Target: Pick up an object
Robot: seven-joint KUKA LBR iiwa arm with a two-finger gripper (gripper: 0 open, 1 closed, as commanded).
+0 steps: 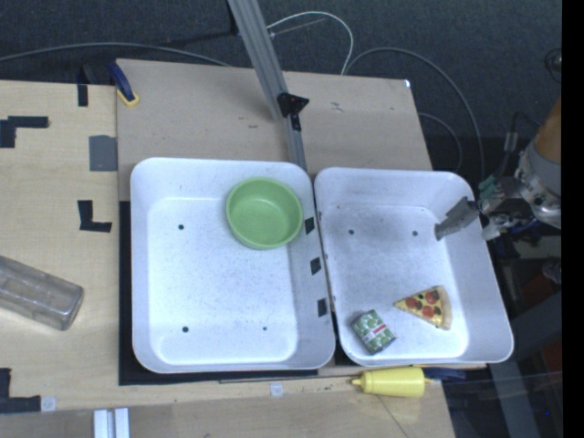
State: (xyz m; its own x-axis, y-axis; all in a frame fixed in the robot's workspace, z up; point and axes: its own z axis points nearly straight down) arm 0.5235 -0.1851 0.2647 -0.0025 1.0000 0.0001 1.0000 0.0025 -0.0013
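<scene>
The bench (pixel 55 153) is pale wood with black tape marks at the frame's left. Two white bins sit side by side at centre: the left bin (pixel 155 336) and the right bin (pixel 474 272). A clear tumbler (pixel 36 292) lies at lower left, a yellow bottle (pixel 392 381) just below the right bin, and a blue-yellow clip (pixel 123 85) at upper left.

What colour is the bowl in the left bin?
The bowl is light green, plain with no pattern. It shows clearly in the camera view.
</scene>
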